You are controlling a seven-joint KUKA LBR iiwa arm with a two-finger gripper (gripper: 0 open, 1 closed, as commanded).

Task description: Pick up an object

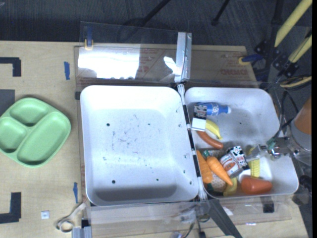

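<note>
- The grey arm with its orange band (pixel 303 123) enters at the right edge of the camera view, beside the right-hand shallow white plastic bin (pixel 247 100).
- The two-finger metal gripper (pixel 274 150) sits at the right rim of that bin, just above the pile of toys; whether it is open or closed cannot be told, and nothing is seen between its tips.
- The right bin holds a cluster of toy items along its left wall and front.
- A small clear plastic bottle with a blue label and blue cap (pixel 210 109) lies on its side near the back left of the bin.
- Just in front of it lies a yellow plastic banana (pixel 213 129), with a small white block (pixel 198 124) touching its left end.
- A long red-orange plastic sausage-shaped piece (pixel 210 141) lies slanted in front of the banana.
- An orange plastic carrot (pixel 219 170) lies diagonally at the front left, beside a small white carton with red and black print (pixel 233 160).
- A yellow plastic corn cob (pixel 255 167) lies right of the carton, near the gripper.
- A red plastic tomato-like piece (pixel 256 185) rests at the front wall.
- The left-hand shallow white plastic bin (pixel 133 138) touches the right bin along a shared edge.
- A pale green plastic divided plate (pixel 32 131) lies on the light wooden bench (pixel 39 78), well left of both bins.
</note>
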